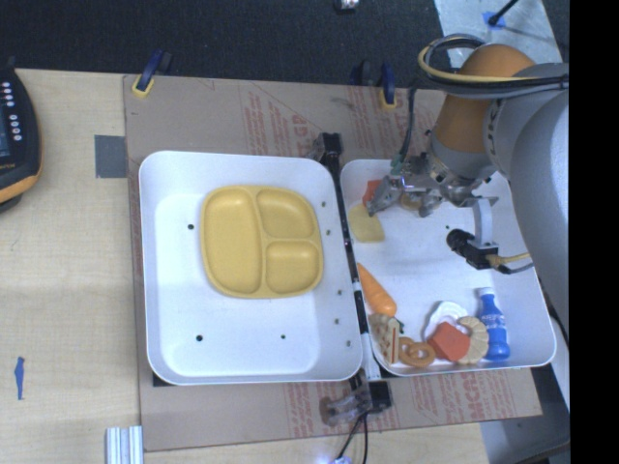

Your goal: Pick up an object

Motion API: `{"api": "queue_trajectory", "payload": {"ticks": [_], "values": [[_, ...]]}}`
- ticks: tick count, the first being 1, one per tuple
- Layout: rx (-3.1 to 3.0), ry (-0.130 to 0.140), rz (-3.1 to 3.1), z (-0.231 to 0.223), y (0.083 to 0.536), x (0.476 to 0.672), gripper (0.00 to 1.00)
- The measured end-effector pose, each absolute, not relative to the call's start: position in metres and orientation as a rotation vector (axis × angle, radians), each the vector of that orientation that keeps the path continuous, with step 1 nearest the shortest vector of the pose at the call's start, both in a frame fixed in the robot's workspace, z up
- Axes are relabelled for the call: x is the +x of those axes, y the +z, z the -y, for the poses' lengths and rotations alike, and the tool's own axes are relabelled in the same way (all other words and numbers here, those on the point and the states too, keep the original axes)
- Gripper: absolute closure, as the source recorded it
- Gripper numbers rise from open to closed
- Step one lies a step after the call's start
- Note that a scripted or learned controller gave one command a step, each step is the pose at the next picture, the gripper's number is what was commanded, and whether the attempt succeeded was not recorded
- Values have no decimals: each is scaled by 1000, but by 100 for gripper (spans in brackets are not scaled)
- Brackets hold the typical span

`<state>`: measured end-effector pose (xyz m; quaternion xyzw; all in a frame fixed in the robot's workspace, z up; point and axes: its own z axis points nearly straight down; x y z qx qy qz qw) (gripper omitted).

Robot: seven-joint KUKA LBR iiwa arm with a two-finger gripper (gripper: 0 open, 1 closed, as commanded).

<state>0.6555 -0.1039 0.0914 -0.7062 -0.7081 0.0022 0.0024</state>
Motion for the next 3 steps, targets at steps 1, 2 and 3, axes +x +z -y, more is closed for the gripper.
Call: {"api": "queue_trajectory", "payload": {"ticks": [1,2,3], "values": [[-2213,9,2223,97,92,655,0],[-2213,8,2223,98,92,656,0],[-2215,7,2221,110,91,655,0]]}}
